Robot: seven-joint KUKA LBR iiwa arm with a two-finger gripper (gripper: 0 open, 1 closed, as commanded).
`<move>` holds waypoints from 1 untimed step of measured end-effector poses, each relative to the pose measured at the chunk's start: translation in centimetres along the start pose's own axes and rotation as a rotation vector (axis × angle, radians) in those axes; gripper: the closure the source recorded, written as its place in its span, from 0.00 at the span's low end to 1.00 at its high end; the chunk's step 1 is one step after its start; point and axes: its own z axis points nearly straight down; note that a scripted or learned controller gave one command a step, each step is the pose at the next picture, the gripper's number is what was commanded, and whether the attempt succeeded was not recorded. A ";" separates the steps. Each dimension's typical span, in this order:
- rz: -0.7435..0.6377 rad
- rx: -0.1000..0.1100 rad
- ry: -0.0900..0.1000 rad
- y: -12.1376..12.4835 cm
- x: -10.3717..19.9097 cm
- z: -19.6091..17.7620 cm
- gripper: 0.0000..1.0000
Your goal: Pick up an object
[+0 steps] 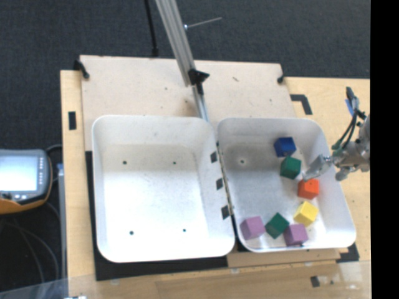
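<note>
1. Blocks lie scattered in the right bin [249, 136], seven of them, all toward its far-right half.
2. Taking the orange block [308, 188] as the landmark: it sits against the bin's right wall, roughly midway along it.
3. Just above and left of the orange block is a green block [290, 167], and above that one a blue block [285, 146].
4. Just below the orange block rests a yellow block [306, 213].
5. Further below and left of the orange block, along the bin's near edge, sit a purple block [295, 234], a second green block [277, 224] and a second purple block [252, 227], close together in a loose row.
6. The claw [324, 162] hangs just above and right of the orange block, over the bin's right rim; I cannot tell from here whether it is spread or closed, and nothing is visibly caught in it.
7. Well to the left of the orange block, the left bin [156, 185] sits on the same counter [137, 80].
</note>
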 end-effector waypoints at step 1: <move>-0.007 -0.004 -0.001 -2.7 2.7 -4.6 0.00</move>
